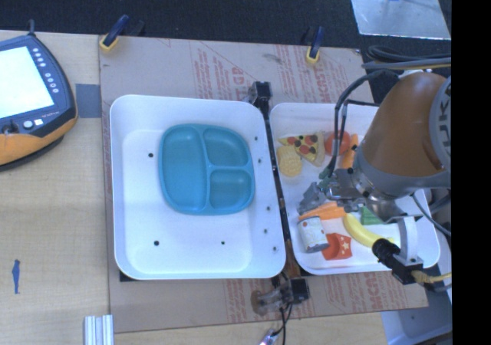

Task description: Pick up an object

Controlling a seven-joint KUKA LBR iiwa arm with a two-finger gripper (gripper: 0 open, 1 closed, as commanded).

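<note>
We see the arm [406,133] covering much of the right bin [295,117]. The pincer [326,194] lies in its shadow, its tips too dark for us to resolve. The banana [360,230] is partly covered. The tablet [27,94] is cut by the left edge.

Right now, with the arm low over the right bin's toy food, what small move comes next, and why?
Probably a short descent. The gripper hovers beside the orange carrot-shaped toy and above the grey-and-white can; I see nothing held, and the yellow plastic banana lies close by.
</note>
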